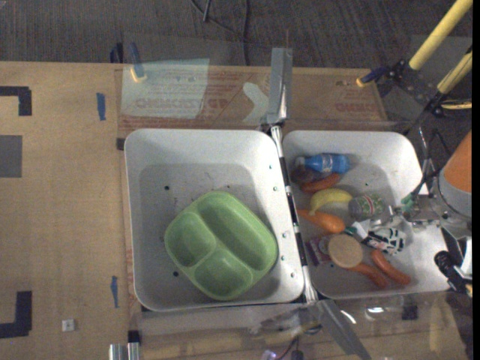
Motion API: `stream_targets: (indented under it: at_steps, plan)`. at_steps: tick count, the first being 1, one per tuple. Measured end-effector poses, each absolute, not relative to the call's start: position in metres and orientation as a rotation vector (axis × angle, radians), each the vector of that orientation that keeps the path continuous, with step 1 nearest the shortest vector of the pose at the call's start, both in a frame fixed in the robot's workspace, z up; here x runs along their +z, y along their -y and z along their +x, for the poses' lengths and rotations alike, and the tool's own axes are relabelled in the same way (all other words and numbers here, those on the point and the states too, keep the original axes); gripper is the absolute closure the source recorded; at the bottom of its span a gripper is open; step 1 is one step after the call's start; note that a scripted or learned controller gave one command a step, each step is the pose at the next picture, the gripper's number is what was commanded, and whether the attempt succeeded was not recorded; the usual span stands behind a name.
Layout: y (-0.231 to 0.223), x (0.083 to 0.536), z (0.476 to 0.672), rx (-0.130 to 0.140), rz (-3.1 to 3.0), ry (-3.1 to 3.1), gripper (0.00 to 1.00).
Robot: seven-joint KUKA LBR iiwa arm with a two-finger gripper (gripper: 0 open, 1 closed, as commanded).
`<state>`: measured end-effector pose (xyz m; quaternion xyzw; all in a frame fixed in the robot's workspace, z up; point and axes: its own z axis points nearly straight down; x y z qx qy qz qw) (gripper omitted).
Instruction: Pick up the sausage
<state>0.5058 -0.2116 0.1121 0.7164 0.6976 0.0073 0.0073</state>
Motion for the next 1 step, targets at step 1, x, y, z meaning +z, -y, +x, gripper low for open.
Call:
stream_targets:
  at_steps: [1]
  plan:
    - [0.1599,0.1537,0.4797,0.001,1.881,-2.518,0.00]
